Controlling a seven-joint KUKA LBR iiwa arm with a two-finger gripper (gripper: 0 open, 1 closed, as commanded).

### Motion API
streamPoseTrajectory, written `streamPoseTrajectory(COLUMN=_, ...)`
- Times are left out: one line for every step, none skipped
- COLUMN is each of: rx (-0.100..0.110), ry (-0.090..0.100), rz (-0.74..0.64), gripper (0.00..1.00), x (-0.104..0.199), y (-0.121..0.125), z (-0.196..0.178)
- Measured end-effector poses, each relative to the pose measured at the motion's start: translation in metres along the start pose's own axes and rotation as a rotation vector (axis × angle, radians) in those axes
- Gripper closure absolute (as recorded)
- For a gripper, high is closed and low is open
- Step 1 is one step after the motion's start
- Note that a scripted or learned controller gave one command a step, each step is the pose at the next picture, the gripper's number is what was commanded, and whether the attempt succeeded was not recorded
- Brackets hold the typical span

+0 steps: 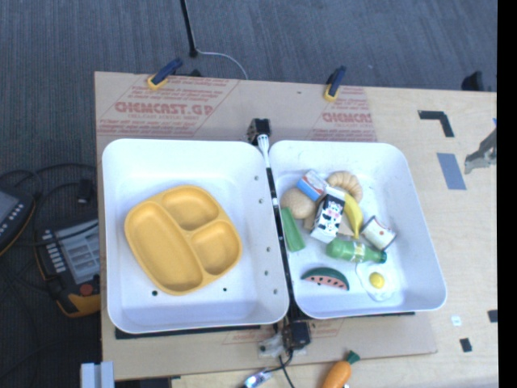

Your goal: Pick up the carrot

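Note:
The carrot (338, 373), orange with a green top, lies on the bench below the front rim of the right bin (420, 241), outside both bins and near the view's bottom edge. A small grey part of my gripper (483, 153) pokes in at the right edge, level with the right bin's far side. It is far from the carrot and well off to the upper right of it. Nothing is seen in its hold.
The right bin holds several toy foods: a croissant (346, 182), banana (353, 217), cow-print carton (327, 217), cucumber (292, 229), green bottle (355, 251), watermelon slice (325, 279) and fried egg (376, 281). A yellow divided plate (182, 237) sits in the left bin (121, 168). Cables lie near the carrot.

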State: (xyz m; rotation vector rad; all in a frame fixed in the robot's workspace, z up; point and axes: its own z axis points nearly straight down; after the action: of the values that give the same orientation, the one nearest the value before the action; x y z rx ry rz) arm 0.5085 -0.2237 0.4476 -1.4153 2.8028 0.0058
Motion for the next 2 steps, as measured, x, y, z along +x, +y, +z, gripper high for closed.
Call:
streamPoseTrajectory(rx=-0.001, ry=-0.001, rz=-0.389, gripper=0.0, x=0.0134, y=0.0178, z=0.0094)
streamPoseTrajectory(rx=-0.002, ry=-0.002, rz=-0.845, gripper=0.0, x=0.0135, y=0.0179, z=0.0146)
